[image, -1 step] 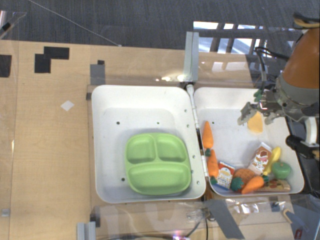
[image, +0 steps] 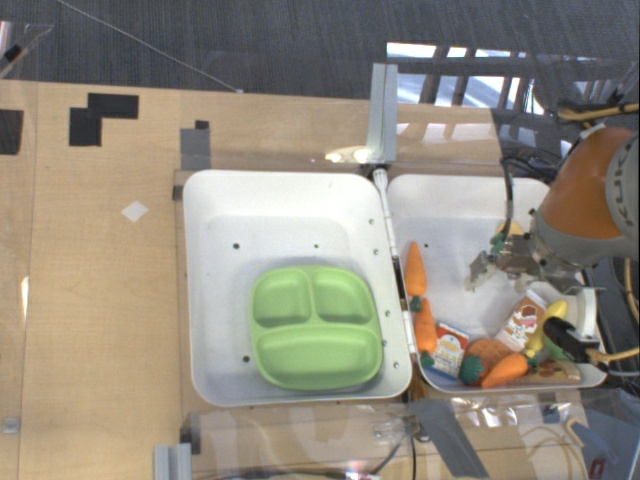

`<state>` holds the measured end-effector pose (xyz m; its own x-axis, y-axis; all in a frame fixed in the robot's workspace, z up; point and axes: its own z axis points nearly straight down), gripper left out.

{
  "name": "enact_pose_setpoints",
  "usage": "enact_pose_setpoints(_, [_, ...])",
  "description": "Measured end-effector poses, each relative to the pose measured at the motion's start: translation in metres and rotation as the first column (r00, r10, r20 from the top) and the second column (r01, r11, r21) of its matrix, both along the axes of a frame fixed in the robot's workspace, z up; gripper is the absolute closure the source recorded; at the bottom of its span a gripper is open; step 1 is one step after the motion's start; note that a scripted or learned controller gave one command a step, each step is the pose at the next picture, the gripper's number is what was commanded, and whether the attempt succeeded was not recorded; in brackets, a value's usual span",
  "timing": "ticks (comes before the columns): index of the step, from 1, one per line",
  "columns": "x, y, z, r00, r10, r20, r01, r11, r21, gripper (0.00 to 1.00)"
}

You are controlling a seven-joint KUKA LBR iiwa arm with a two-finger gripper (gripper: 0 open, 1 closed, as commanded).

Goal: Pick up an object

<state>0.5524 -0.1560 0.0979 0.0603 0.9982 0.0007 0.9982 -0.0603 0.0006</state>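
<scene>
Several toy foods [image: 470, 353] lie below the claw [image: 492, 265].

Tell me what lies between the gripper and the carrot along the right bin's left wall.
In the camera view, only bare white bin floor lies between the gripper and the carrot; the other toys sit nearer the bin's front edge.
</scene>
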Motion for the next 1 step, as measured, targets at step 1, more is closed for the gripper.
enact_pose_setpoints(1, [-0.0152, -0.0422, -0.0066, 0.993, 0.121, 0.016, -0.121, 0.993, -0.003, 0.00])
